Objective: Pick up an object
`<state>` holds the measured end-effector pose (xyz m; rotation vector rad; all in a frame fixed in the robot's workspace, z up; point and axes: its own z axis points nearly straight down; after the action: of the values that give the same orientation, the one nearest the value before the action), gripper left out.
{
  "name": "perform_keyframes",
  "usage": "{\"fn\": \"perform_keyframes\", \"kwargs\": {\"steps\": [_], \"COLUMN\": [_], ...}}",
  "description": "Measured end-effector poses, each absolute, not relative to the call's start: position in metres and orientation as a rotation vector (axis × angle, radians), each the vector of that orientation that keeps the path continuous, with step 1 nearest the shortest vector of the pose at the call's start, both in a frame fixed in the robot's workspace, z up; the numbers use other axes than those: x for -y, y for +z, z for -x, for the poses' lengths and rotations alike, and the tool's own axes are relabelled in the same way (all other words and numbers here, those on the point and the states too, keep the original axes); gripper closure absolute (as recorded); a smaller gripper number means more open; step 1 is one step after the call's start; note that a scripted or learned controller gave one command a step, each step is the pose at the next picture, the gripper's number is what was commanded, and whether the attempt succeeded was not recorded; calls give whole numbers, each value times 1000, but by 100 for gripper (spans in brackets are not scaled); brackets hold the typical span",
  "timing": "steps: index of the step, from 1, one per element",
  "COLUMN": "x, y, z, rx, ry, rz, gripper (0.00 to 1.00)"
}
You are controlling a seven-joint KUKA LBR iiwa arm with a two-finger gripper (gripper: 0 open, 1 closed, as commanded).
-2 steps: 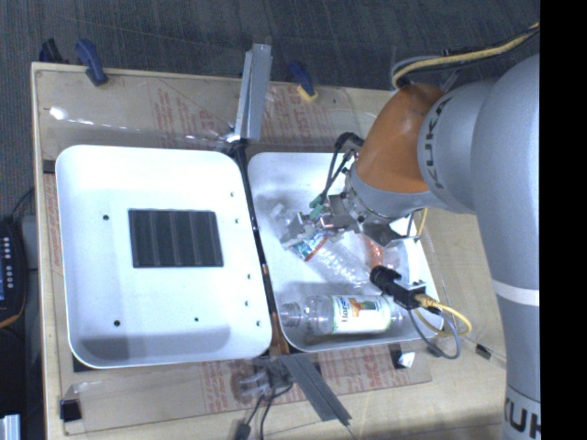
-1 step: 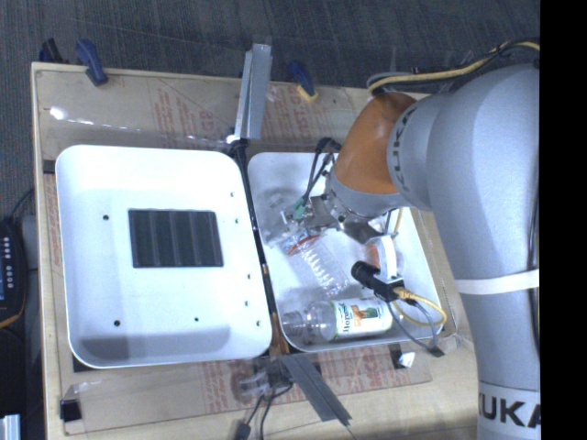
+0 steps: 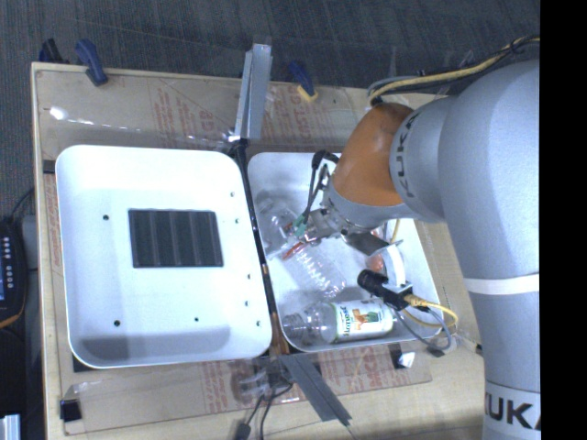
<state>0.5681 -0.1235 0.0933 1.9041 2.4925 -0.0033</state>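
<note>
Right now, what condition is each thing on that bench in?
Clear bottle with a label: lying on its side along the right bin's near edge.
Second clear bottle: lying flat, mid-bin.
Right bin: holds both bottles.
Left bin: dark grate at its centre.
Arm: reaching into the right bin.

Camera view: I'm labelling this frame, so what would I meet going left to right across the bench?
Blue clamp → left bin with its dark grate → right bin → clear plastic bottle → arm.
</note>
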Motion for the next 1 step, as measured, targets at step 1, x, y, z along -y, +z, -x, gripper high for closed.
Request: {"fn": "perform_keyframes", "kwargs": {"steps": [1], "x": [88], "y": [192], "z": [-578], "rx": [-2365], "ry": [-2], "rz": [-2068], "gripper": [0]}}
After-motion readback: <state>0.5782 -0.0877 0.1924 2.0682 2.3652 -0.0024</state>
